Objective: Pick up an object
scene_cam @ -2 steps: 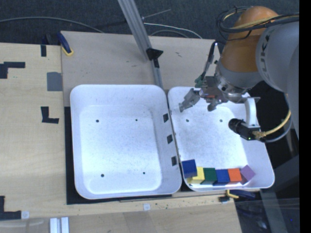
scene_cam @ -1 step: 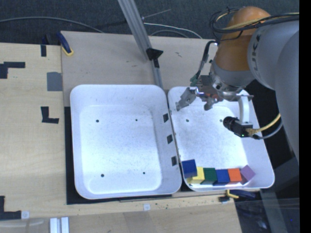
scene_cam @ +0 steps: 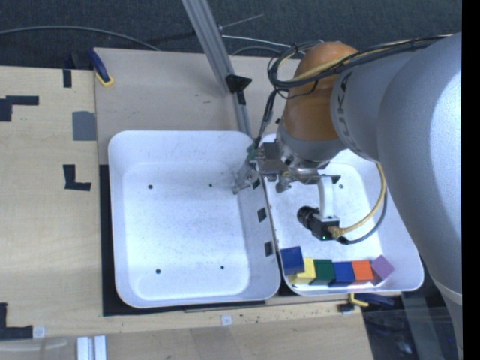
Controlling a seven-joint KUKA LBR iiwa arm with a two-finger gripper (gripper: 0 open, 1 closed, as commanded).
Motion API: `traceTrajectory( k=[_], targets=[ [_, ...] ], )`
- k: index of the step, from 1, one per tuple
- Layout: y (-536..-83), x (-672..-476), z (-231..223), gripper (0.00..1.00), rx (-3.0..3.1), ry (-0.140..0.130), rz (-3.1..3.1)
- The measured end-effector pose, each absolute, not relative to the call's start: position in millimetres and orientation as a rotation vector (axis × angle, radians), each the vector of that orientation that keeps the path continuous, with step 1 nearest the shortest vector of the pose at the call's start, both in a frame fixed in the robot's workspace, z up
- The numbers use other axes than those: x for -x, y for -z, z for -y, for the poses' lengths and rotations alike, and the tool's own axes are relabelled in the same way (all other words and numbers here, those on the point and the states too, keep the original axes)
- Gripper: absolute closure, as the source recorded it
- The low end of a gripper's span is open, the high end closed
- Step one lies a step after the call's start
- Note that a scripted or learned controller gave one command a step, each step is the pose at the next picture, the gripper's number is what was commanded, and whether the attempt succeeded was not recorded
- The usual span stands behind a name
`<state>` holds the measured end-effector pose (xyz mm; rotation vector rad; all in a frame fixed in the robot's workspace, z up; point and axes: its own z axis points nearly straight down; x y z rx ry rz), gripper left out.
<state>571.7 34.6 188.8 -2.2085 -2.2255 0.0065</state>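
In the camera view, the blocks [scene_cam: 334, 270] lie in a row against the near wall of the right bin [scene_cam: 405, 276], so I judge a grasp there could jam on the rim or nudge a neighbour. The arm [scene_cam: 375, 96] reaches in from the right, wrist bent down over the bins' shared edge; the tool [scene_cam: 259, 172] hangs well apart from the blocks, and I cannot tell whether it is spread or pressed together.

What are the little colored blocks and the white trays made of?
The colored blocks look like painted wood or plastic: flat, bright, matte faces. It is hard to say which. The white bins look like smooth molded plastic, with rounded corners and a soft shine.
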Motion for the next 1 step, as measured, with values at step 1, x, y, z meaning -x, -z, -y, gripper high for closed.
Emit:
traceTrajectory(
  k=[1],
  targets=[
    [-249.1, -578.2, -96.7, 0.00, 2.212, 0.008, 2.232]
  ],
)
